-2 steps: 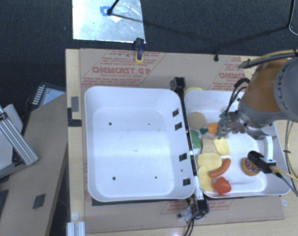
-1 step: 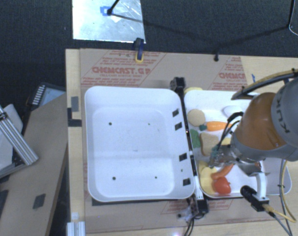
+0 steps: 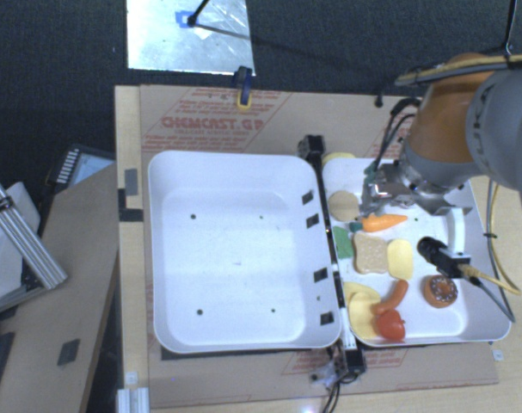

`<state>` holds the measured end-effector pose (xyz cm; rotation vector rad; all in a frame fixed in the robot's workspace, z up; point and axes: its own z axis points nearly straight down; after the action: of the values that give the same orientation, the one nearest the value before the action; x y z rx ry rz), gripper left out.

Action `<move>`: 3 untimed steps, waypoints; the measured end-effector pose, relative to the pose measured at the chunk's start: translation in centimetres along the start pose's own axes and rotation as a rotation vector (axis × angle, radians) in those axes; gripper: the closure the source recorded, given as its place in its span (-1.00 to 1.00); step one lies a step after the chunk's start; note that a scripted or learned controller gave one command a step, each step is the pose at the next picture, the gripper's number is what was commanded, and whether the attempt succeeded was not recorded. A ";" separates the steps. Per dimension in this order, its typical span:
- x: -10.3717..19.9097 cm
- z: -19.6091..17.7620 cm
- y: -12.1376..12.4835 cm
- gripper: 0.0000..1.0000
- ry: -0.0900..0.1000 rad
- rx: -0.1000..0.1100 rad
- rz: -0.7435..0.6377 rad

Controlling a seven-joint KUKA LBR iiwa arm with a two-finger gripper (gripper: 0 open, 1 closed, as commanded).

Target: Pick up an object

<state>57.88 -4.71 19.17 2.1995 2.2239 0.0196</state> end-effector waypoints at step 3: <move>8.2 1.1 9.0 1.00 0.002 0.019 0.003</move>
<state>66.83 3.63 18.27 2.2129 2.2318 0.0014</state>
